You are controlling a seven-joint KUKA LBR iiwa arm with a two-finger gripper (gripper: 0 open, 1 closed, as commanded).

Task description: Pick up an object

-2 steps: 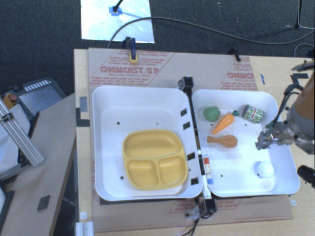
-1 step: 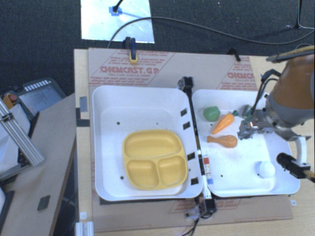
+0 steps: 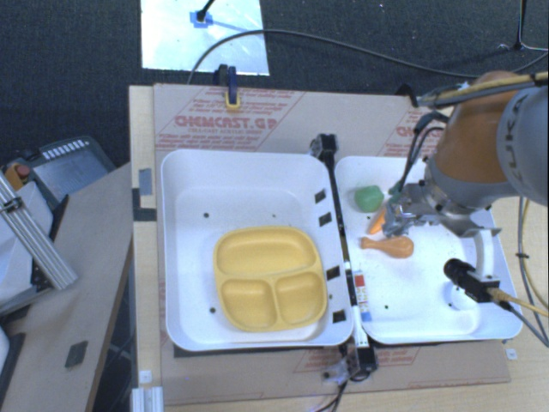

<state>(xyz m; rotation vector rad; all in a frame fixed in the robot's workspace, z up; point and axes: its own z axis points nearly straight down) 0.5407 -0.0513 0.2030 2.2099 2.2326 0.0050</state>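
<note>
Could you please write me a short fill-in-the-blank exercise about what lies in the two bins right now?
1. The yellow tray has ___ compartments.
2. That tray lies in the ___ bin as the camera sees it.
3. The small round object in the right bin is ___ in colour.
4. The gripper hangs over the ___ bin.

Missing words: three; left; green; right

The arm [image 3: 506, 136] is a thick rounded limb with a grey shell bearing dark lettering and a broad orange band above the wrist. Thin dark cables loop along its side. Below sits a grey metal tool [image 3: 400, 220] with small mechanical parts.
</note>
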